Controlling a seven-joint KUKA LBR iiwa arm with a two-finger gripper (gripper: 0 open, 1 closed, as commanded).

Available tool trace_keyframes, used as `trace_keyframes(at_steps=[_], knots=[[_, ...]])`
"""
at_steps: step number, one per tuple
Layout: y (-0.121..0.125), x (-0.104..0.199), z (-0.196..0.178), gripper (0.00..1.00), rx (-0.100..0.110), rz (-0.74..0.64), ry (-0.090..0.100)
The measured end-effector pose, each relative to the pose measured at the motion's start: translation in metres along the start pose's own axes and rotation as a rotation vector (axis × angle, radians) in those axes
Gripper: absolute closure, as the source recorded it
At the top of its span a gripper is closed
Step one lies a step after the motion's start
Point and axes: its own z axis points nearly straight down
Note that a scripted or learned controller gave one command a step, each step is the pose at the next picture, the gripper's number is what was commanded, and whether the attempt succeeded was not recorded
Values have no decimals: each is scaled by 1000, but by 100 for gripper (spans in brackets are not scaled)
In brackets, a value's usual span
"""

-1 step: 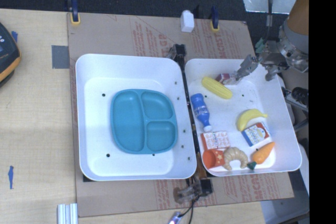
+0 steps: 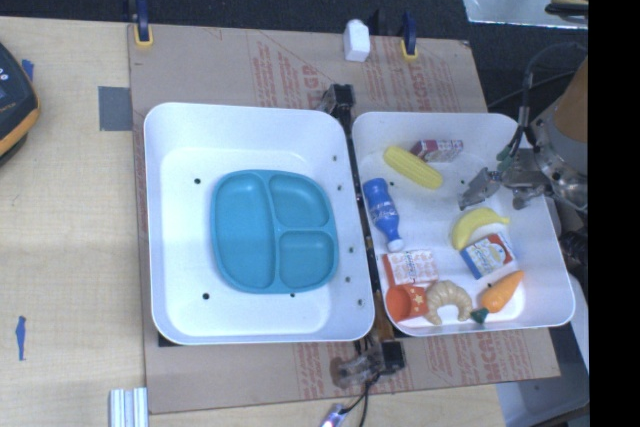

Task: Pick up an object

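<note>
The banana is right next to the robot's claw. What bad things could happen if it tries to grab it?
The banana touches the blue-and-white carton, so the gripper might bump or drag the carton too. The banana is curved and smooth, so it could slip free. The toys in the right bin are crowded, with the carrot and croissant near, so a missed grab could shove them around.

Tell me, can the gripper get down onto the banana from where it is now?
Probably yes. The gripper hangs just above the banana in the right bin, with nothing lying over it. The blue-and-white carton touching its lower side could crowd one finger.
</note>
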Motion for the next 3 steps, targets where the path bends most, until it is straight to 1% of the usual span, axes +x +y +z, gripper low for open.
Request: trace_keyframes(at_steps=[1,2,3], knots=[[-18,-4,78,0,-9,-1,-2],[-17,-6,67,100,-12,-5,-7],[-44,59,80,100,-5,-3,2]])
